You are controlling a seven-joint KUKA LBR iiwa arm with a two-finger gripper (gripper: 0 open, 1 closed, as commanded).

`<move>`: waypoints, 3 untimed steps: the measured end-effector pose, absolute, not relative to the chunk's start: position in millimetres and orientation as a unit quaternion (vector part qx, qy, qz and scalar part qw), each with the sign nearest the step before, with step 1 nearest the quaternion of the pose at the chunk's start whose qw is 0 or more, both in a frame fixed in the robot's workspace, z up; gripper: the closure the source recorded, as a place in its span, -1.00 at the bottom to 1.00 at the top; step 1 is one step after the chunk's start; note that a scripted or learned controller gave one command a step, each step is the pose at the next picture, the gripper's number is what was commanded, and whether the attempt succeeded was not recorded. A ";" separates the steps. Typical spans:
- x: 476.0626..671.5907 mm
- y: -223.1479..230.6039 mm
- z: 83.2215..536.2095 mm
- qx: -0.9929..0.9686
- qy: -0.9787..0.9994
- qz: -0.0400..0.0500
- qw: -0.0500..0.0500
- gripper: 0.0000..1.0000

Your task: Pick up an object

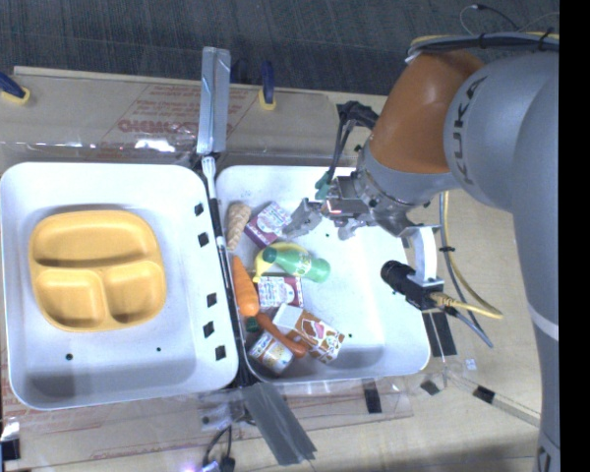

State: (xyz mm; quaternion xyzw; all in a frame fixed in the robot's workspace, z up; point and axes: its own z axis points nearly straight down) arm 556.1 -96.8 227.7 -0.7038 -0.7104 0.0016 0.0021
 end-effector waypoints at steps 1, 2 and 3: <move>591.7 -100.3 111.3 -0.649 -0.761 0.002 0.002 -1.00; 582.0 -117.4 92.3 -0.642 -0.767 0.001 0.001 -1.00; 528.7 -152.6 137.1 -0.649 -0.761 0.001 0.002 -1.00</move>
